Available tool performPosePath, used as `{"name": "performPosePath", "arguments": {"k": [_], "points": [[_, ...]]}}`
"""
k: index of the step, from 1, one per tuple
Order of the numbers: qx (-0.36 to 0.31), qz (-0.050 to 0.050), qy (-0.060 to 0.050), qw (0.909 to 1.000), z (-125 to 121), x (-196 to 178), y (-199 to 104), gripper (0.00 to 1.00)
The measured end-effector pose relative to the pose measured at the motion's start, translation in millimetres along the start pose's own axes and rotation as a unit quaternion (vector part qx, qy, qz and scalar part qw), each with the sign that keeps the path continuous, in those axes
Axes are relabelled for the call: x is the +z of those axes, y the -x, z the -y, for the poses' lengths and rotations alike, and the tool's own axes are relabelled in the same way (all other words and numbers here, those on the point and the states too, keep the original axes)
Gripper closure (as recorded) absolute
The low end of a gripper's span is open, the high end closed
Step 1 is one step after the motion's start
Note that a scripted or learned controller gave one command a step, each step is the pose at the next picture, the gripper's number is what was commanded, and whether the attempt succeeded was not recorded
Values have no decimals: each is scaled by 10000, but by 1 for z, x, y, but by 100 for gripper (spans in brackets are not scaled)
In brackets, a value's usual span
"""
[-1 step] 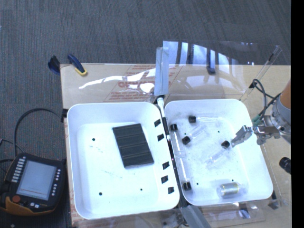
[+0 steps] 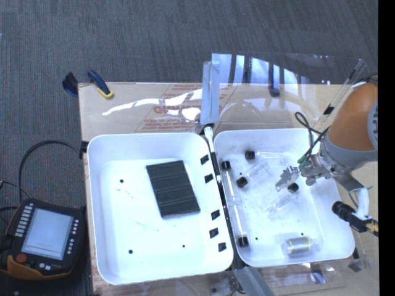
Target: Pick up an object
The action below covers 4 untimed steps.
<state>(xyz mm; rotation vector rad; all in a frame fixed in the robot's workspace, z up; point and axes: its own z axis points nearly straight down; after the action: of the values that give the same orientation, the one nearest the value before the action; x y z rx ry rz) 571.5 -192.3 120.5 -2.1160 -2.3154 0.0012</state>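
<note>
On your bench [image 2: 142, 103], the left bin [image 2: 111, 251] carries a dark ribbed slab [image 2: 173, 189], while the right bin [image 2: 336, 245] holds clear plastic pieces, small black caps and a metallic cylinder [image 2: 298, 245] at six o'clock. Nothing is lifted yet, so the whole pick remains. Your end effector [image 2: 289, 177] hangs low near the right bin's centre beside a black cap [image 2: 292, 188]; whether it is open or closed, you cannot tell.

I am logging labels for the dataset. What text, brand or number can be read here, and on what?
None can be read.
Red print on the bench board: blurred by glare.
Pendant screen and keys: too small.
Small can: no legible label.
</note>
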Motion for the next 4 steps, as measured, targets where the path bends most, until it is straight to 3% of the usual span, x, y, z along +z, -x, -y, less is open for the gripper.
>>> {"name": "performPosePath", "arguments": {"k": [1, 2, 3, 4], "points": [[-857, 13, 17, 9963, -44, 33, -56, 0], [-934, 23, -87, 9956, -75, 35, -84, 0], [-753, 38, -69, 9971, -76, 34, -87, 0], [-786, 9, -71, 9969, -77, 25, -92, 100]]}}
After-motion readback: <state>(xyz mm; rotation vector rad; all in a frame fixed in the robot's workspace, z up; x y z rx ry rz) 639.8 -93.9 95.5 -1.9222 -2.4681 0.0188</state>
